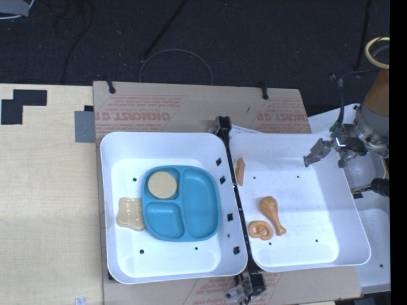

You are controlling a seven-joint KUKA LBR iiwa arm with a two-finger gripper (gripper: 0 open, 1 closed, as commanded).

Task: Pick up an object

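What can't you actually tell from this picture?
- Gripper: too small and blurred in the camera view to read its state.
- Arm: cut off by the right edge.
- Pale food piece: partly tucked under the blue tray.

A pale wooden surface [44, 189] is seen, with a brown printed cardboard sheet [191, 107] laid on it. Two shallow white plastic bins, the left bin [121, 151] and the right bin [331, 234], are set side by side, apparently on the cardboard.
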